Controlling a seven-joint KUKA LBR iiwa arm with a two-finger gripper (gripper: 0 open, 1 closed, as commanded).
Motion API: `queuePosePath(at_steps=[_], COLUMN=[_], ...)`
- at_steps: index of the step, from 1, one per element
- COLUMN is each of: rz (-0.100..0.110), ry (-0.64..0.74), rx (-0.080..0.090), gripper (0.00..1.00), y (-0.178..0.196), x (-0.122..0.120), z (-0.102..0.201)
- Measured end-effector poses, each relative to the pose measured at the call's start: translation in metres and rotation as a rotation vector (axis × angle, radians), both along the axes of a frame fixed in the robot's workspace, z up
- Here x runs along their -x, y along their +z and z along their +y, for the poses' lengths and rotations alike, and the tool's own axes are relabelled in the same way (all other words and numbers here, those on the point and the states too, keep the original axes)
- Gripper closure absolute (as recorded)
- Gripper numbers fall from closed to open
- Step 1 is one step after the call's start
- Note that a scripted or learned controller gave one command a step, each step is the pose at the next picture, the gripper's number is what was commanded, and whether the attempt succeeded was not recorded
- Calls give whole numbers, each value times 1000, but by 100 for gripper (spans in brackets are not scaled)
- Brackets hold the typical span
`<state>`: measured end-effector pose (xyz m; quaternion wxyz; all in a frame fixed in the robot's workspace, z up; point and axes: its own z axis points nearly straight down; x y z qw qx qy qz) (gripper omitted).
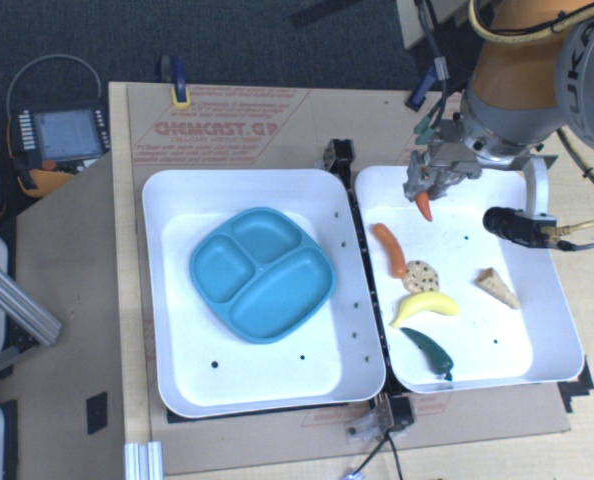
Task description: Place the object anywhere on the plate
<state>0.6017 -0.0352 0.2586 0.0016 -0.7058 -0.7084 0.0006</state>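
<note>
Gripper (pixel 424 194) above the right bin's (pixel 547 363) far left corner, pinching a small orange-red object (pixel 424 206) hanging upright from its tips, well right of the blue plate (pixel 262 273) in the left bin (pixel 167 268).

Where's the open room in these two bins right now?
Left bin: the blue plate has all three compartments bare, with bare floor around it. Right bin: bare floor along its front-right, beyond the wedge. Crowded near the divider: sausage, cookie, banana, green pepper. The tool holds a small orange piece.
</note>
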Motion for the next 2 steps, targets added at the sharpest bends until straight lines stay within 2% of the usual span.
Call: queuePosePath(at_steps=[2], rz=[1], ry=[4], rx=[-1], gripper=[100], y=[-26], x=[35], z=[116])
